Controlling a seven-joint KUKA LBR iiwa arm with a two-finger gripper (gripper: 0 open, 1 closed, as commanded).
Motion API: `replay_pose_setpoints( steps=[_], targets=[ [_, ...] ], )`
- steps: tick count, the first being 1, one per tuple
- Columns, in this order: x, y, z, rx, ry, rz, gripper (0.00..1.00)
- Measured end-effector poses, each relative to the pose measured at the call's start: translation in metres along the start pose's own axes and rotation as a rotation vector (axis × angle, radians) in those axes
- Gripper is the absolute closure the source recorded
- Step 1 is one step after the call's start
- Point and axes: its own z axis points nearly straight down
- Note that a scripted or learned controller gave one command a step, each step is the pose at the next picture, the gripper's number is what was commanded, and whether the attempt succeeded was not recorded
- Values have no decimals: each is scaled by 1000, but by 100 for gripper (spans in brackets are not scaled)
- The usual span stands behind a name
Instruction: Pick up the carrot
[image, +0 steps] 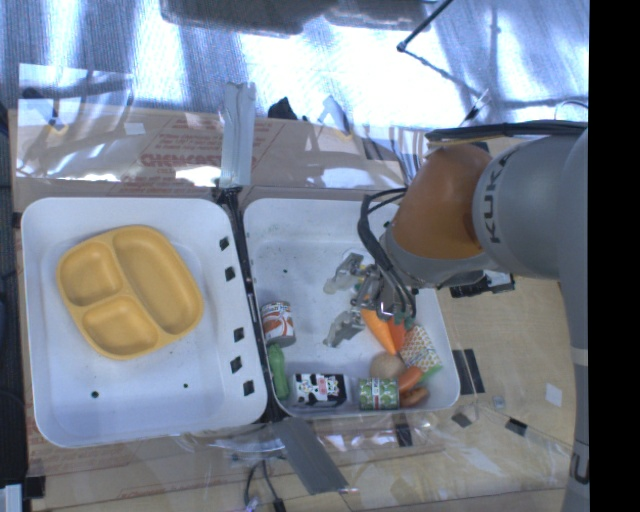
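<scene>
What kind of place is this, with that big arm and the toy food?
Probably a robotics lab test bench. A grey arm with a pincer reaches into one of two white bins holding a carrot and small cans, beside a yellow tray, with clear plastic sheeting around the bench.

White letters reading "KU", the visible start of the maker's name, stand on the grey robot arm (530, 215) just above its orange band. Red lettering on the brown cardboard sheet (170, 155), well beyond the arm, is too blurred to read.
</scene>
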Motion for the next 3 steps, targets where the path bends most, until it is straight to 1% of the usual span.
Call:
replay_pose_setpoints(
  steps=[1,2,3],
  targets=[
    [18,-35,32,0,-9,-92,0],
    [17,-33,20,0,-11,-101,100],
    [51,-73,11,1,-7,-384,100]
  ],
)
